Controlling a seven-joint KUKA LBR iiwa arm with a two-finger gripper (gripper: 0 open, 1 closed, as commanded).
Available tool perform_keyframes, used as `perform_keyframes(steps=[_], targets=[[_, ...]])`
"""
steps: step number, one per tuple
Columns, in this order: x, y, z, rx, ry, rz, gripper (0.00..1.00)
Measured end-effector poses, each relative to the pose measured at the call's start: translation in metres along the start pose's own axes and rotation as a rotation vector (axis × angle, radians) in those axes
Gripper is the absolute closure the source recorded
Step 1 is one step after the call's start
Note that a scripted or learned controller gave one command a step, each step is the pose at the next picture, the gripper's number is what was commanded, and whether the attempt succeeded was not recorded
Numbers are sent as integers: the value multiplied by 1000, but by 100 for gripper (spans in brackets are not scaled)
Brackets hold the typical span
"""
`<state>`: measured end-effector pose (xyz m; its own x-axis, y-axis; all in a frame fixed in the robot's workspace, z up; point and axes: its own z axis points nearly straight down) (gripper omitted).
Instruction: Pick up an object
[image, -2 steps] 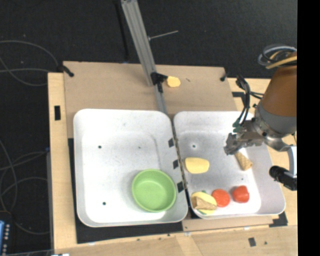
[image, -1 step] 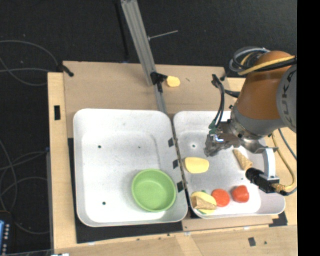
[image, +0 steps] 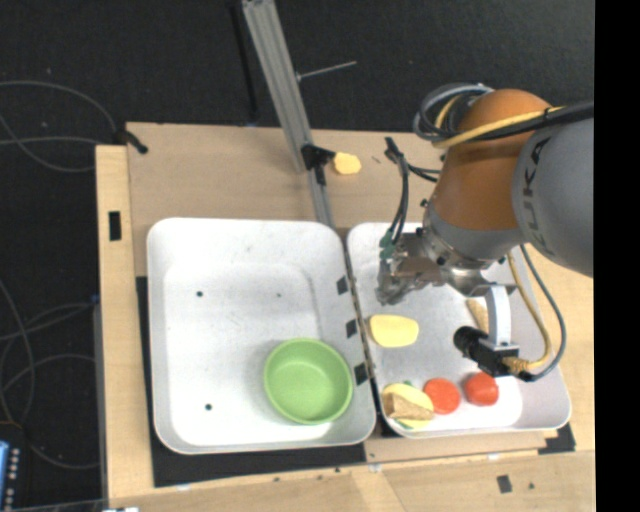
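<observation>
My gripper (image: 391, 288) hangs over the upper left part of the right bin (image: 545, 405), just above a pale yellow oval piece (image: 394, 330). Nothing shows between its fingers. Along the right bin's near edge lie a tan and yellow-green item (image: 408, 404), an orange-red ball (image: 441, 394) and a red ball (image: 481, 389). A green bowl (image: 307, 380) sits in the left bin (image: 200, 300) near its front right corner.
A slanted metal pole (image: 290, 110) rises from behind the bins, meeting the bench near the divider between them. A small yellow piece (image: 346, 163) lies on the wooden bench behind the bins. The arm's bulk covers the right bin's upper right.
</observation>
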<state>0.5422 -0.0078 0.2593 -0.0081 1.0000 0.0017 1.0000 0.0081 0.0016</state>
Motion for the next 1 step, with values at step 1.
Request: perform_keyframes(steps=[1], targets=[[52,-5,3,2,0,0,100]])
